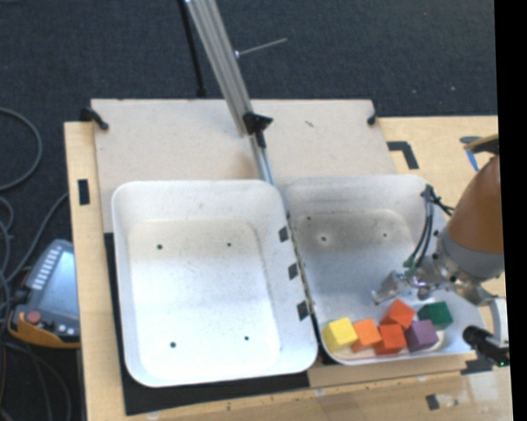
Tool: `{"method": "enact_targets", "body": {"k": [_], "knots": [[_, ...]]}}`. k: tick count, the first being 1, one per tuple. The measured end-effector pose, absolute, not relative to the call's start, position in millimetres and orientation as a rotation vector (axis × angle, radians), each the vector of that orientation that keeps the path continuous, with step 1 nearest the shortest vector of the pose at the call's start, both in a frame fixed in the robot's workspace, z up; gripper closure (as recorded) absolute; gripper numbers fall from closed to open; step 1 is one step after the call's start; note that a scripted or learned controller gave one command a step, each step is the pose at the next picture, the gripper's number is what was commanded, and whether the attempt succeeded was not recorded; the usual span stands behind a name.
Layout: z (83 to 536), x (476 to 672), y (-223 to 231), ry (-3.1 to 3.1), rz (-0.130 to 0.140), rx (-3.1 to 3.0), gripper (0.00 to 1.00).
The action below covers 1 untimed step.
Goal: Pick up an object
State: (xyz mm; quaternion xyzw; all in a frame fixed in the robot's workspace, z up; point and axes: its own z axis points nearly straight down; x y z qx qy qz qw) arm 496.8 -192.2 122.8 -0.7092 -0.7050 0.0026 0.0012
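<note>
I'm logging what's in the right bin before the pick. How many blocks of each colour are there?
Yellow block: 1
Orange blocks: 3
Purple block: 1
Green block: 1
Total: 6

Blocks (386, 329) crowd the right bin's (350, 201) near edge; far half open.

The arm (479, 226) came in as a fat rounded orange section, with a grey metal collar under it. A few thin dark cables looped off its left side. The tool (398, 287) was small, pale grey metal bits, kinda shiny. Too blurry to make out any screws or markings.
</note>
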Motion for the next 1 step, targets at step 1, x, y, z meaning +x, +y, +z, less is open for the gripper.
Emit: {"method": "enact_targets", "body": {"k": [1], "knots": [[97.4, 499.1, -196.6, -2.223, -0.001, -2.225, 0.0]]}}
